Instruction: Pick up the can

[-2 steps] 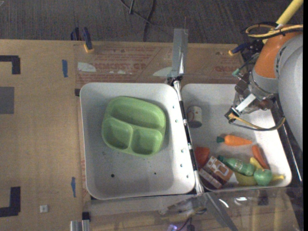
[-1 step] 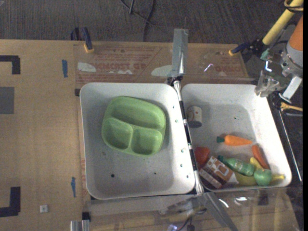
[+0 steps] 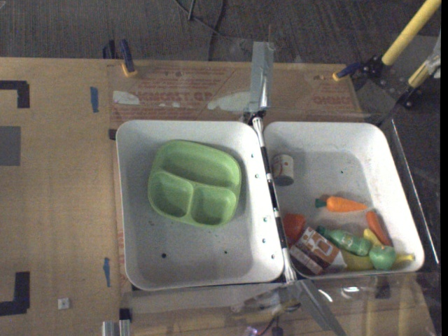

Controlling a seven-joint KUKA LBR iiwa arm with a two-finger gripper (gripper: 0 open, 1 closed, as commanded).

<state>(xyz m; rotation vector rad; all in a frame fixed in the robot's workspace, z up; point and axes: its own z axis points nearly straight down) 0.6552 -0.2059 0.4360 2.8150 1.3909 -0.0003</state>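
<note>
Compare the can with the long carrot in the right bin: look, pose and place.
The can is pale grey and stubby; the carrot is orange, long and tapered, with a green end. The can sits alone against the right bin's left wall; the carrot lies further right and nearer the camera, just above the pile of toy food. The can seems to lie on its side; the carrot lies flat, pointing right. Both rest in the same bin.

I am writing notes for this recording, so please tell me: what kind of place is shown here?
Probably a robot lab test bench: two white bins on a taped wooden board, toy food such as a carrot, and clamps.
</note>
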